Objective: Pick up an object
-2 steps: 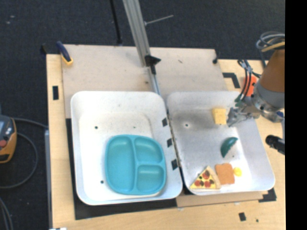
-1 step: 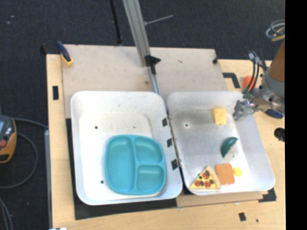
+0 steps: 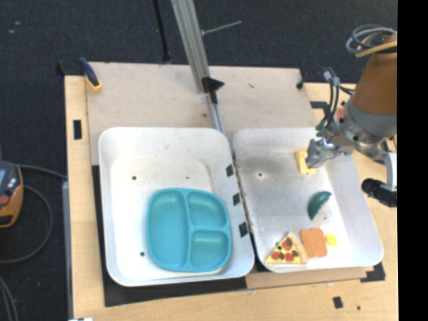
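Note:
My gripper hangs low over the far part of the right bin, under the grey wrist and orange band. A small yellow block lies right against its left side, partly covered by it. Whether the block is in its grasp is unclear. Nearer in the same bin lie a dark green rounded piece, a toy pizza slice, an orange chunk and a tiny yellow bit. A teal divided plate rests in the left bin.
An aluminium post rises from the bench behind the gap between the bins. A blue and yellow clamp sits at the bench's far left corner. Cables run beside the arm at the right.

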`<act>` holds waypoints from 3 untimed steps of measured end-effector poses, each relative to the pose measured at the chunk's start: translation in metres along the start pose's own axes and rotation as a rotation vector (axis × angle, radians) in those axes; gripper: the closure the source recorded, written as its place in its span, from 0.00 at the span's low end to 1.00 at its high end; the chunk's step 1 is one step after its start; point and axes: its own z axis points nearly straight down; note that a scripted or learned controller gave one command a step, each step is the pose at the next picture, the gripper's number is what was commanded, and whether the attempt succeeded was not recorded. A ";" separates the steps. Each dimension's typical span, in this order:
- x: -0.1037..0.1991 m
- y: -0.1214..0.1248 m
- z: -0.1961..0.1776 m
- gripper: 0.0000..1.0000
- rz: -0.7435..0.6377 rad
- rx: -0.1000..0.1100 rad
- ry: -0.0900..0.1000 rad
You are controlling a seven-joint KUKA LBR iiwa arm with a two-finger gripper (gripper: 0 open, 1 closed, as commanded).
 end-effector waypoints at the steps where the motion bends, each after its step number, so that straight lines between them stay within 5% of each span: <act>1: 0.060 -0.005 -0.005 1.00 -0.001 0.001 0.001; 3: 0.145 -0.022 -0.003 1.00 0.001 0.003 0.000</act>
